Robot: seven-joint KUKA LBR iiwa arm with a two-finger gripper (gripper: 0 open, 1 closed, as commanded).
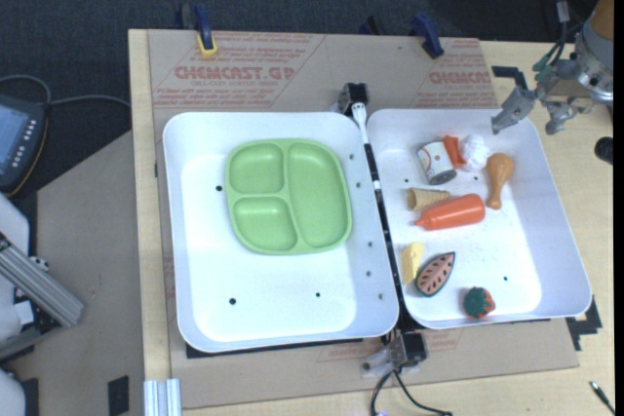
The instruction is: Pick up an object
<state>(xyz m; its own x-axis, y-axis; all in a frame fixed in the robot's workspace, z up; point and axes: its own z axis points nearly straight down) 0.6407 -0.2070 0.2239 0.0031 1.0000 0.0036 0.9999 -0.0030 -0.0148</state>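
Note:
My gripper (534, 114) hangs over the far right rim of the right bin (556, 239), fingers spread apart and nothing between them. In that bin lie a small tin can (436, 162) with an orange-and-white piece (464, 151) beside it, a chicken drumstick (498, 176), an orange carrot (451, 212), an ice-cream cone (422, 199), a yellow piece (412, 260), a dark oval leaf-like toy (435, 273) and a strawberry (478, 302). The drumstick is the nearest to the gripper, below and to its left.
The left bin (195, 287) holds a green divided plate (290, 196). Blue and yellow clamps (205, 29) and a blue clamp (426, 34) sit at the board's far edge. A black latch (354, 97) stands between the bins.

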